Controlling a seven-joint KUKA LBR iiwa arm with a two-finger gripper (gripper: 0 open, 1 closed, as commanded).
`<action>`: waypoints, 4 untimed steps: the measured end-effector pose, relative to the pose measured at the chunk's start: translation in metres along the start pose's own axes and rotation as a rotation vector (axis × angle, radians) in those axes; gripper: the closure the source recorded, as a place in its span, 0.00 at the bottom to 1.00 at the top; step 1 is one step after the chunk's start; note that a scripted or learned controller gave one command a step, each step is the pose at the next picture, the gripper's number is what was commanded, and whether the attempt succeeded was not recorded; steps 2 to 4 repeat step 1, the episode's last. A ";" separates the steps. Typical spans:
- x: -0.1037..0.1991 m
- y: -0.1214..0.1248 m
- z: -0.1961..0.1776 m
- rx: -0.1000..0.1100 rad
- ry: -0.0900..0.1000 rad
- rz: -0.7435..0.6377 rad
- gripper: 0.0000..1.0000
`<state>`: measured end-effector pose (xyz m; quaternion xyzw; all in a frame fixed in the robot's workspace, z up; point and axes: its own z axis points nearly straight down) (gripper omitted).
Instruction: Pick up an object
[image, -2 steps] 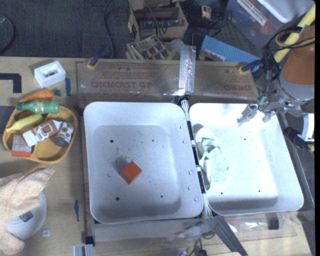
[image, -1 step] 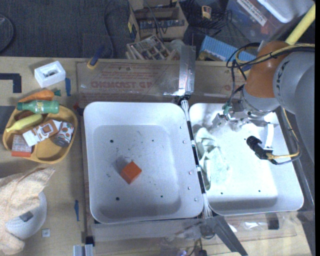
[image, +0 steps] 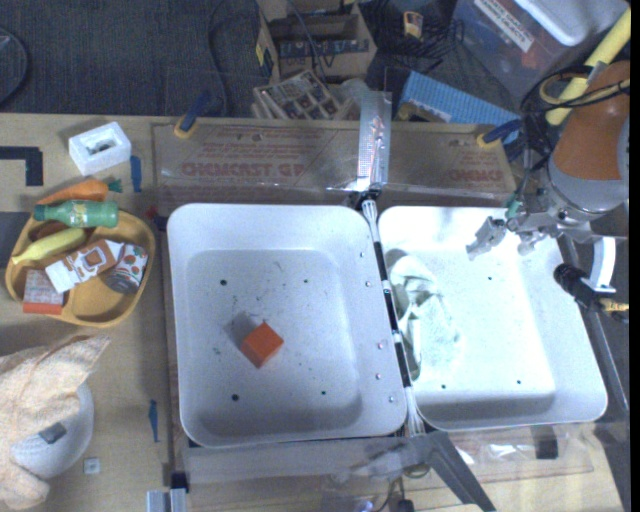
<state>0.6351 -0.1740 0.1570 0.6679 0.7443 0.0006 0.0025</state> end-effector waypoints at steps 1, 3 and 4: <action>0.049 -0.075 0.004 0.006 0.004 0.163 0.00; 0.049 -0.075 0.004 0.006 0.004 0.163 0.00; 0.049 -0.075 0.004 0.006 0.004 0.163 0.00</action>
